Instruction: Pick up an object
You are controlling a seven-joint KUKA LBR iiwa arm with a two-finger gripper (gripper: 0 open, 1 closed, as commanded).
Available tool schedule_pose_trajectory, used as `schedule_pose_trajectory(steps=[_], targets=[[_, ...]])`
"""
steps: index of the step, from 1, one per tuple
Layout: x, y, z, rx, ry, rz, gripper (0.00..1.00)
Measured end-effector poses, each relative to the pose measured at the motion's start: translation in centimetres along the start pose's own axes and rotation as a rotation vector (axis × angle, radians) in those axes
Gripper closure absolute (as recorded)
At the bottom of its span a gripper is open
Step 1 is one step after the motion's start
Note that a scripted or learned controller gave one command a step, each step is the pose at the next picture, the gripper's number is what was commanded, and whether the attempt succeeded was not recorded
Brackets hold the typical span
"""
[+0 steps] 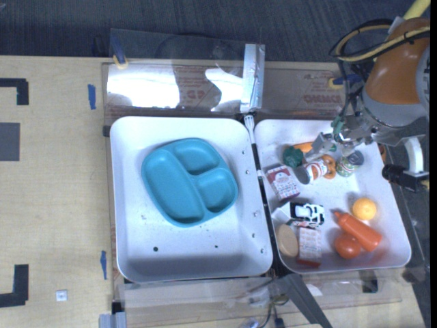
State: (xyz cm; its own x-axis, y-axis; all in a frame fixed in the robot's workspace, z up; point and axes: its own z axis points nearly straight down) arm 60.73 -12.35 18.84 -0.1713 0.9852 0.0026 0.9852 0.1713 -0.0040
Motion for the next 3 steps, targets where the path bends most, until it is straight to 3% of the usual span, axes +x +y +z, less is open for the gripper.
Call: schedule_pose_trajectory(steps=[1,2,3], targets=[[1.4,2.6,8.5,-0.017,-0.007,-0.039,0.0],[2.5,0.3,-2.9,-0.014,-0.007,-0.189,0.0],[1.3,4.6,8.1,-0.029,-0.012,-0.243,0.0]])
